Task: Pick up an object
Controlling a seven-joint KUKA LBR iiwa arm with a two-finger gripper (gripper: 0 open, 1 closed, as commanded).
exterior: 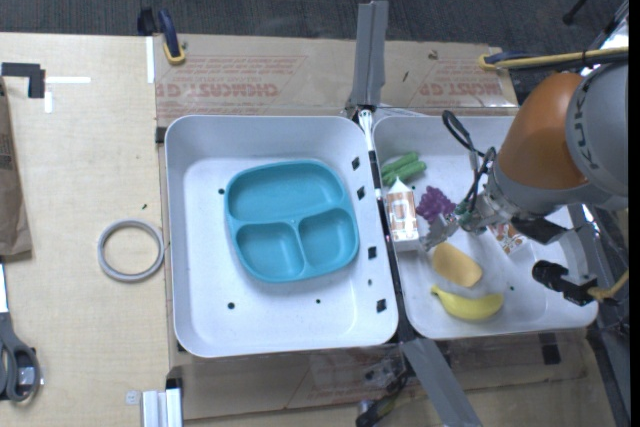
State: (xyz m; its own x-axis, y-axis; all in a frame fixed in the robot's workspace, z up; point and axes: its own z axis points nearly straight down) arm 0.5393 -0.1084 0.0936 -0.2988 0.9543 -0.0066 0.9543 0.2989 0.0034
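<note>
Looking down from the overhead camera: two white bins side by side on the desk (pixel 80 145). Left bin (pixel 190 215) carries a blue divided plate (pixel 290 220). Right bin (pixel 530 310) is where the pickable stuff sits, so using the small carton (pixel 402 215) by the divider as the landmark. Just behind it, a green pod-like veggie (pixel 402 167). Right beside it, a purple bunch of grapes (pixel 434 204). In front and to the right of it, a yellowish lemon-ish lump (pixel 456 264), then a banana (pixel 468 304) nearer the front rim.

Probably all toy food, so light, stiff and a bit slick. Lump looks like the easiest grab: squeeze across its narrow middle. Banana might roll or skid; carton better pinched on its flat sides.

Arm reaching in from the right, orange band high, wrist tipped down toward the carton. Gripper (pixel 446 228) low between grapes and lump. Can't tell the finger state, too blurry and dark. Nothing visibly held.
</note>
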